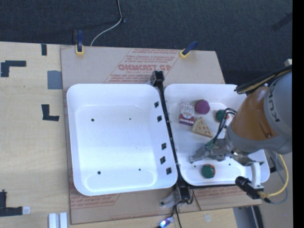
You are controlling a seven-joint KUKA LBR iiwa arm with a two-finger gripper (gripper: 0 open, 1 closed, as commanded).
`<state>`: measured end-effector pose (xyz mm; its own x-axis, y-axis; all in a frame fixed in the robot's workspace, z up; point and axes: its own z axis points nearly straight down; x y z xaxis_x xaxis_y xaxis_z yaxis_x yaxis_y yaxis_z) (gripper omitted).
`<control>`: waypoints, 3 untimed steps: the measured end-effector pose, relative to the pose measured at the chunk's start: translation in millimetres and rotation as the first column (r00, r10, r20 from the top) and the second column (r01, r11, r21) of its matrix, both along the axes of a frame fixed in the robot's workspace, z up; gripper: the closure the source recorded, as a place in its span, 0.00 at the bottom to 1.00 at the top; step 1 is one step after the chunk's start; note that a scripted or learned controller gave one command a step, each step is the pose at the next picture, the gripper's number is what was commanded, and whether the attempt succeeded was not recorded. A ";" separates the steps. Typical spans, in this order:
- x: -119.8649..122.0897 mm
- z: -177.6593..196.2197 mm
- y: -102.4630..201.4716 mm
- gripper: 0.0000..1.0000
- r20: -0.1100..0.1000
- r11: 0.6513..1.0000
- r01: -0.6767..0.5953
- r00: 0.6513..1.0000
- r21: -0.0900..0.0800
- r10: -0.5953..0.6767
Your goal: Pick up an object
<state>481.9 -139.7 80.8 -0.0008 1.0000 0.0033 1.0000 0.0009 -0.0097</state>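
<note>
You had the end effector (202, 154) low inside the right bin (190, 177), reaching in from the right; I could not tell its state at this slant. A green ball (207, 171) lay just below it near the bin's front wall. A cheese-like yellow wedge (202, 127), a red-and-white packet (186, 113), a purple ball (202, 106) and a dark green object (220, 115) sat toward the back. The left bin (76, 127) stood alongside on the desk (28, 141).
</note>
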 end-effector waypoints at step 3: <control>42.4 89.6 -20.0 0.00 0.016 1.000 0.000 1.000 -0.007 0.000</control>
